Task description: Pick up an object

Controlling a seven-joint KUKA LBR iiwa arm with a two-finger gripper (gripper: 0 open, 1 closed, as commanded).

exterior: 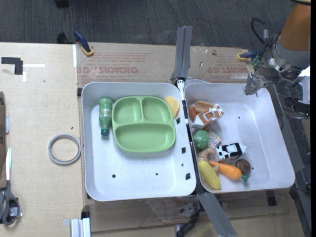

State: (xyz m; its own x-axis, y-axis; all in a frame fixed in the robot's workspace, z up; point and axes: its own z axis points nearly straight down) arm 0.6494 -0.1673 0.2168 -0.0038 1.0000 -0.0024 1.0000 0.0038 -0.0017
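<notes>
Camera view took in the bench from above, and on the far left a grey ring (pixel 64 148) lay on the wood with scissors (pixel 8 201) below it, both well clear of the action. Next came the left bin (pixel 94 181): a green bottle (pixel 104 115) lay just beside a green divided plate (pixel 144 123), and a yellow piece (pixel 172 105) peeked out at the plate's upper right corner. Over the divider, the right bin (pixel 266 152) carried the real pile, all crowded along its left side: a small carton (pixel 208 113) at the top, a green vegetable (pixel 200 139) under it, a black-and-white toy (pixel 230 151), then a corn cob (pixel 209 175) touching a carrot (pixel 228 170) at the bottom. Far right, the gripper (pixel 253 87) hung at the bin's upper right corner, nothing between its fingers as far as the slant allowed; whether they were apart or together could not be told, the tip being small and dark. By my reading this was the approach step, no grasp begun. Every candidate lay well apart from the gripper, down and to its left. The next move called for a swing across the bin toward the pile, then a descent on one piece, and the carton looked the nearest choice.
</notes>
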